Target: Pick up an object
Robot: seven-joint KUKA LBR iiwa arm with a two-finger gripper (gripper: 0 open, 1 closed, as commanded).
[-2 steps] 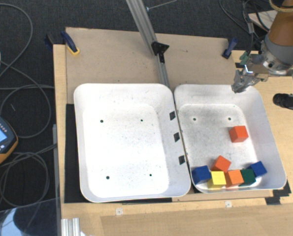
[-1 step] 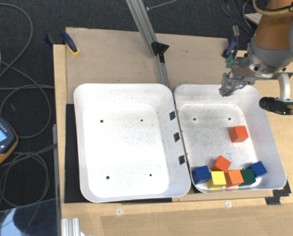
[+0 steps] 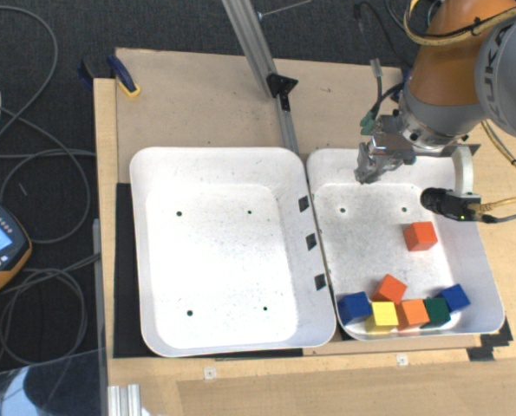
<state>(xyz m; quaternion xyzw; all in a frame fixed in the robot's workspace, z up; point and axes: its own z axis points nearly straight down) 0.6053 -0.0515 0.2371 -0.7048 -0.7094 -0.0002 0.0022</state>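
Plywood forms the table (image 3: 240, 388), whose near edge runs just below two shallow white bins set side by side. Nearest, along the near edge of the right bin (image 3: 479, 271), sits a tight cluster of small cubes: a blue cube (image 3: 354, 307) toward the near-left corner, then a yellow cube (image 3: 384, 314) touching it, an orange cube (image 3: 411, 313) beside that, a green cube (image 3: 437, 309) next, and a second blue cube (image 3: 454, 297) at the near-right end of the row. Just behind the yellow one, a tilted orange cube (image 3: 391, 287) leans against the row. Farther in, well apart from the cluster and toward the bin's right edge, a lone orange-red cube (image 3: 421, 236) rests on the speckled floor. The left bin (image 3: 214, 250) lies alongside, touching the right bin along their shared edge, where small black clips show. At the far edge of the right bin hangs the pincer (image 3: 372, 170), near the far-left corner and apart from every cube; I cannot tell whether it is spread or pressed together, and no cube is between its tips. Above it rises the grey arm with its orange band (image 3: 453, 46). A metal bar (image 3: 258, 50) slants across the table's far side.
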